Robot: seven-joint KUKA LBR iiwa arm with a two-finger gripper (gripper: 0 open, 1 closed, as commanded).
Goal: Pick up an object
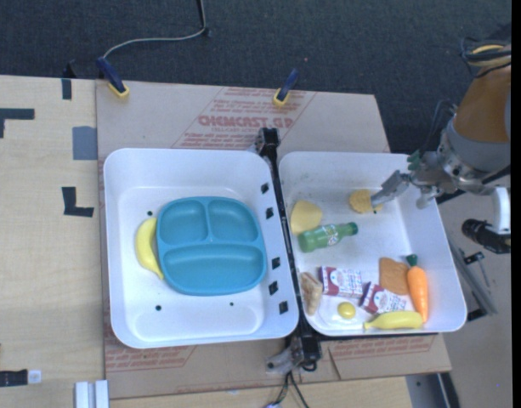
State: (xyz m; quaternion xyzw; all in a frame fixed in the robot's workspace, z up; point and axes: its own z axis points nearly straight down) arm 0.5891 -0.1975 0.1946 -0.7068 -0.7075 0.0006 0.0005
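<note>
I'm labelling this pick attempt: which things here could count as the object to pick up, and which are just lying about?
In play, near the gripper in the right bin:
small yellow piece
green bottle
yellow wedge
carrot

Lying about:
blue divided plate and banana in the left bin
yellow clamps
cable

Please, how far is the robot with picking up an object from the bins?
Done: the hand has reached into the right bin, beside the small yellow piece. In hand: nothing visibly lifted. Left: grasping and raising an object; the green bottle and carrot lie untouched.
</note>
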